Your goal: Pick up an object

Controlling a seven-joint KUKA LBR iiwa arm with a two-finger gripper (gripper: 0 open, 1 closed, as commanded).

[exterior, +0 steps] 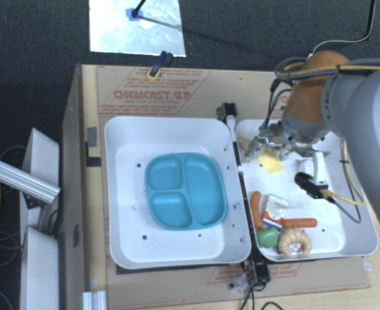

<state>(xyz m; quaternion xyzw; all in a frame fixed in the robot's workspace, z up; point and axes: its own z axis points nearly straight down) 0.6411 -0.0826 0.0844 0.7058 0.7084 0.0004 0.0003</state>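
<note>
Camera view: arm reaches in from the right, end effector (271,144) low in the right bin (360,237) near its back-left corner, just above or touching a yellow block (272,163) — cannot tell which, and cannot tell its grip state. Likely placed for a descent on that block. Other candidates clustered at the bin's front: orange carrot (299,223), green piece (266,237), croissant (295,241), small white packet (276,205). Left bin (131,134) holds a blue divided tray (185,190) — well apart, not involved.
</note>
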